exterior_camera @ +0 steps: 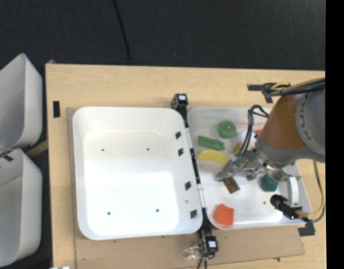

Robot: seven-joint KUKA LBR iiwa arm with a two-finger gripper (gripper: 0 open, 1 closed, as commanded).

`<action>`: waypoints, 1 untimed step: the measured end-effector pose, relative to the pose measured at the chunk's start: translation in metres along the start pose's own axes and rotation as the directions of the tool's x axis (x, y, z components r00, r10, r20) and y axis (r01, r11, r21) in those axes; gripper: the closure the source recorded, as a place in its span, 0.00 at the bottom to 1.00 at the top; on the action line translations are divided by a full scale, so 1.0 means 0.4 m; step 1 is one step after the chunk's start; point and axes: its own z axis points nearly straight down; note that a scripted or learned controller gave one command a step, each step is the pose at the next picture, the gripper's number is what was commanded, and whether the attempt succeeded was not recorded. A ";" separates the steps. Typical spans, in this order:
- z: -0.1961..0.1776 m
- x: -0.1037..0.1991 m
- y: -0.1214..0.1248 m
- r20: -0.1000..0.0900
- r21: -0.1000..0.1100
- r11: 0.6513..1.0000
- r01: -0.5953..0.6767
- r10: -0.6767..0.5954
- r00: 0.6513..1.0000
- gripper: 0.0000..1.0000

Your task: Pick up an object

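Pale wooden table (127, 86), two white bins. My gripper (232, 172) sits low in the right-hand white bin (247, 220), above a small brown block (232, 185) beside the yellow banana-shaped toy (212, 157); probably lining up a grasp. Grip state: I cannot tell.

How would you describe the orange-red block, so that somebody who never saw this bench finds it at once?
Start at the right bin, the one the arm reaches into. Go to its near left corner, beside the wall shared with the left bin. The orange-red block lies there alone, apart from the yellow banana and the green pieces farther back; nothing else in the bin has its colour.
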 end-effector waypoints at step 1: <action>-0.004 0.061 0.137 0.007 -0.010 1.000 0.001 -0.001 1.000 0.00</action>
